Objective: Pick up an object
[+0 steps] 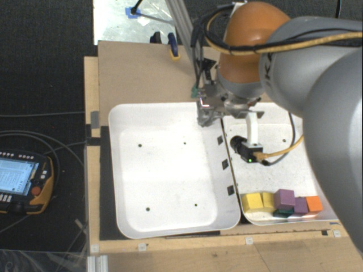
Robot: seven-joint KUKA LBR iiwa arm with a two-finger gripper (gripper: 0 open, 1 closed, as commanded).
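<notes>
Hanging over the far left corner of the right bin, the gripper sits where that bin's rim meets the left bin — whether it is open or closed cannot be told from this angle. The things to pick lie along the right bin's near edge, well apart from the gripper. A yellow block is leftmost, then a purple block with a dark green block just in front, a pink block and — nearest the bin's right corner — an orange block.
</notes>
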